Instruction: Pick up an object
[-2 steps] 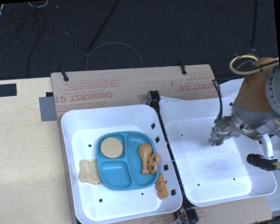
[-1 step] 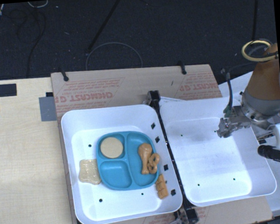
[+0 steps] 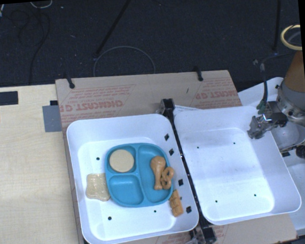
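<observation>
My gripper (image 3: 256, 126) sits at the right edge of frame, over the right bin's (image 3: 241, 212) upper right rim; can't tell how the jaws stand. Nothing seen between them. Left bin (image 3: 93, 226), smooth white plastic, holds a glossy blue divided plate (image 3: 128, 193): round tan disc (image 3: 121, 160), knobbly brown pretzel-like piece (image 3: 161, 171). Pale toast slice (image 3: 97, 187) touches the plate's left edge; small brown chunk (image 3: 176, 203) lower right. Cardboard sheet (image 3: 139, 96) underneath, red print mirrored, unreadable.

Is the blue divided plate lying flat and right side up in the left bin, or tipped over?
Flat and right side up: the blue divided plate shows its compartments facing up, and a round tan piece sits in one.
</observation>
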